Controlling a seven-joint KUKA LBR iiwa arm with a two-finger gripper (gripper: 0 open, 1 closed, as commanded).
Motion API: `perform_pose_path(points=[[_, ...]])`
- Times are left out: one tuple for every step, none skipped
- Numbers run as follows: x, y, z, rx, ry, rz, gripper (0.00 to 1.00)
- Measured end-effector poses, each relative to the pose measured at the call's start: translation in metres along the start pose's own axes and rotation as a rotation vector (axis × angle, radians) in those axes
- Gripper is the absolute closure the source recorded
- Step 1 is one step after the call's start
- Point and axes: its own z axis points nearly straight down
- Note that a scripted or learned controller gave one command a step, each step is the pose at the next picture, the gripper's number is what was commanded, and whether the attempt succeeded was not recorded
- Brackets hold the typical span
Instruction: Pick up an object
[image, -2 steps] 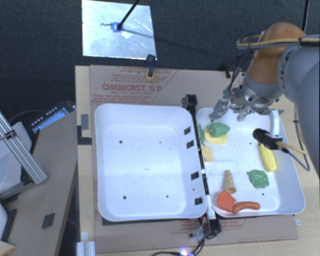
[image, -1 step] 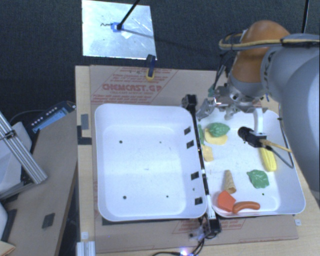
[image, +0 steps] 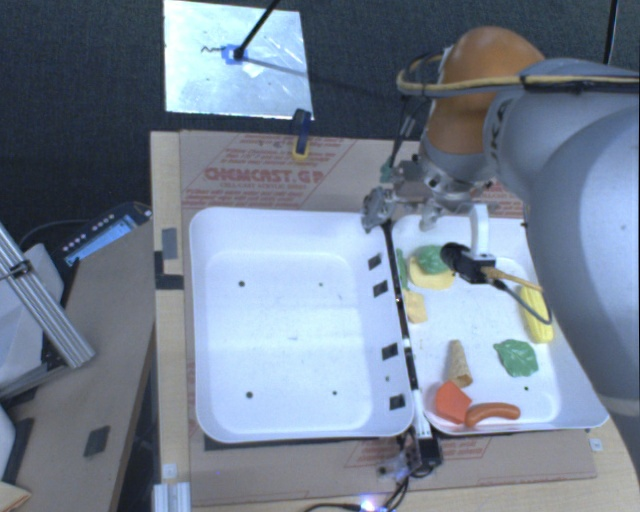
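Two bins sit side by side mid-frame, the left bin (image: 280, 330) bare, the right bin (image: 575, 400) holding a leafy piece (image: 431, 259) on a flat slice (image: 432, 277) at its upper left, a cone (image: 458, 362) at centre, and a sausage (image: 491, 411) at lower right of the cone.

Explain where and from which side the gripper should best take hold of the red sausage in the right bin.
Probably grip the red sausage across its narrow middle, coming straight down. It lies flat and lengthwise along the right bin near the front rim, with bare floor behind it; the orange wedge crowds its left end, so stay off that end.
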Motion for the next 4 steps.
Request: perform_pose_path(points=[[0.0445,0.0003,0.0402,-0.025,-0.017,0.012,0.00],[0.0477,0.0030,0.0425,-0.031,-0.023,0.016,0.00],[0.0487,0.0038,0.0431,-0.032,-0.025,0.017,0.00],[0.0490,0.0038,0.0432,-0.032,-0.026,0.016,0.00]])
